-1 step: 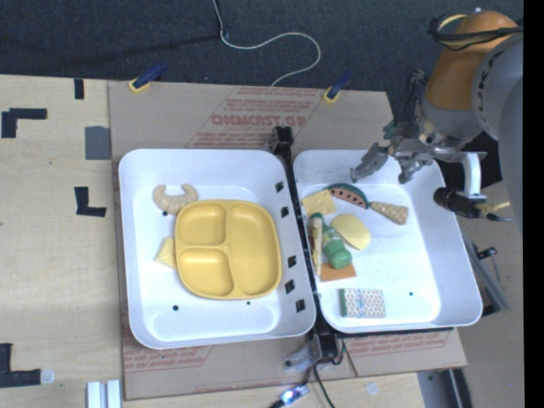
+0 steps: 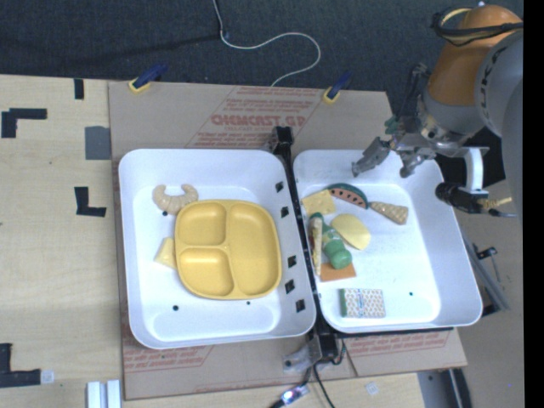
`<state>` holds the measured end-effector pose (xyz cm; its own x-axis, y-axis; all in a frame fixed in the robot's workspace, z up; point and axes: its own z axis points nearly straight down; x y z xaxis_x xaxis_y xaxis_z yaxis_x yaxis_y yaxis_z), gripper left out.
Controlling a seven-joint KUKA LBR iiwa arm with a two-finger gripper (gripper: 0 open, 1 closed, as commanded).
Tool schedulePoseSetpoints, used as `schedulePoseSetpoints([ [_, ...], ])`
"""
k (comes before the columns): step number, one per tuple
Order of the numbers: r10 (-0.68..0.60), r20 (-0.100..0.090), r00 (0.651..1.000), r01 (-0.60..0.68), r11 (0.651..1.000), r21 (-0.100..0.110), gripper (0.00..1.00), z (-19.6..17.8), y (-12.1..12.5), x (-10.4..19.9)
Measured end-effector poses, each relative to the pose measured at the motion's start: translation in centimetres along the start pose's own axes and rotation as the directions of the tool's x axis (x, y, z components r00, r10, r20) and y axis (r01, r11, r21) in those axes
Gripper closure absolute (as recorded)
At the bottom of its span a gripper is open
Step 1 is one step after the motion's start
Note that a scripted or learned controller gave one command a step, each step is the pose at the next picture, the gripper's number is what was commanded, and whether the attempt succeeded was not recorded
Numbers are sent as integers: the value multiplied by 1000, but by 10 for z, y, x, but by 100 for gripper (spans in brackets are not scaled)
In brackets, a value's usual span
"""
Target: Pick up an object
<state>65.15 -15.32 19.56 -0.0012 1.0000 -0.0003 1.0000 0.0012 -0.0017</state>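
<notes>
My gripper hangs over the back edge of the right bin, its two fingers spread open with nothing between them. Just in front of it in that bin lie a watermelon slice, a yellow cheese wedge and an ice-cream cone. Further forward sit a yellow lemon-like piece, a green piece on an orange block, a thin green and yellow stick, and a flat patterned packet.
The left bin holds a yellow divided plate, a tan curled pastry and a yellow wedge tucked by the plate. Black clips join the bins. A white cable trails behind on dark cloth.
</notes>
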Motion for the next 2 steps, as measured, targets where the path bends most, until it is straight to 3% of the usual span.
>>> schedulePoseSetpoints([
  [2, -1, 2, 1000, 1, 1000, 1, 0, 114, 3, 5],
])
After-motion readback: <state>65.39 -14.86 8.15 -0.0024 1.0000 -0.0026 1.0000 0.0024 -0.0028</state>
